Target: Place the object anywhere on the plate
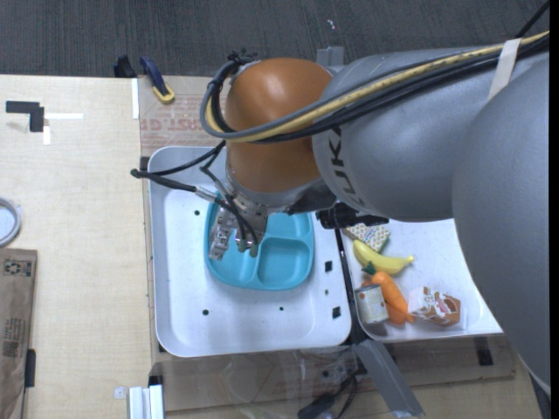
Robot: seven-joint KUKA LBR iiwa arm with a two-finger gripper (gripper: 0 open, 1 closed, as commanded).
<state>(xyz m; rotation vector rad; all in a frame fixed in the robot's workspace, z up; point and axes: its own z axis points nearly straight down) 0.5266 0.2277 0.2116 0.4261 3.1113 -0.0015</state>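
White capital letters "UK" (330, 157), part of a maker's name, stand on the grey arm (419, 138) at centre frame. At ten o'clock, faded red lettering on a brown cardboard strip (179, 122) cannot be made out; a recycling-type mark sits on a brown paper bag (16, 308) at eight o'clock.

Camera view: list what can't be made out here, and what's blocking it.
- Blue plate: its far side is hidden under the arm's orange band.
- Gripper: small and cluttered by cables; whether it holds anything can't be told.
- Right bin: much of it is covered by the grey arm.
- Packet beside the carrot: label too small to read.
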